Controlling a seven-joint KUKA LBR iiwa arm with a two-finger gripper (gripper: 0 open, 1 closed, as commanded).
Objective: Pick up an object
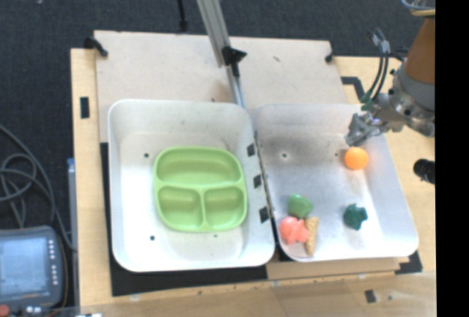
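Observation:
In the right bin (315,132) lie an orange ball (356,159), a dark green toy (355,217), a lighter green piece (299,205), a pink toy (292,230) and a tan cone-like piece (313,234). My gripper (357,131) hangs over the bin's far right part, just above and behind the orange ball. No object shows between its fingers.
The left bin (132,162) holds a light green divided tray (199,188). A slanted metal pole (212,8) rises from the seam between the bins at the back. The bench's edge runs close along the right bin's right side.

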